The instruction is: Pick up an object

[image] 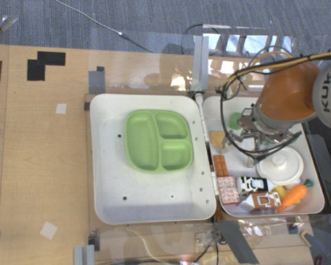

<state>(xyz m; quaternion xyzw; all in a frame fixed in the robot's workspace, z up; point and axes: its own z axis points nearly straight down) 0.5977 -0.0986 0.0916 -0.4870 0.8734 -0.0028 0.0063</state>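
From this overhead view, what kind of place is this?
Likely a robotics lab grasping bench, not a kitchen: two white bins, left bin and right bin, fixed to a wooden benchtop, a KUKA arm reaching in, and toy items like a carrot.

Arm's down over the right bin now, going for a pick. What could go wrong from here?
The right bin is crowded: a white bowl, a carrot and small boxes lie close together, so the gripper may nudge or catch a neighbour rather than one clean item. The loose cables hang low around the wrist and could snag on the contents. The arm blocks the view, so a missed grasp might go unnoticed.
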